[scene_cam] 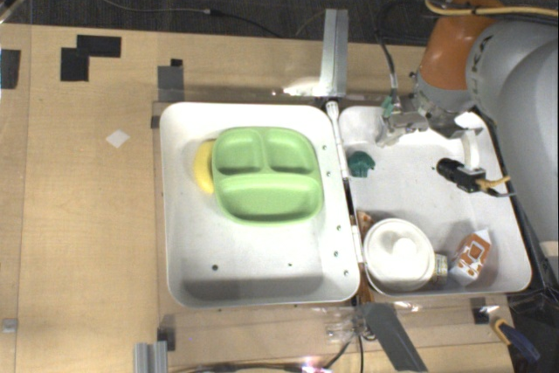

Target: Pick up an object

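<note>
i read the tool (pixel 395 125) at the upper right of the frame, over the back part of the right bin (pixel 419 188). tool state: i cannot tell whether it is spread or pressed together, and i see nothing pinched in it.

right bin contents:
- a small teal object (pixel 359 162) at upper left, near the tool and close to the dividing wall
- a white bowl (pixel 397 251) at lower left
- an orange and white packet (pixel 472 253) at lower right, near the bowl

left bin (pixel 244 262) contents:
- a green divided plate (pixel 266 173), upper centre
- a yellow object (pixel 203 166), partly covered by the plate's left edge, so a poor target

judgement: no object is picked yet. the teal object is the nearest candidate, but the wall beside it may crowd the approach.
</note>
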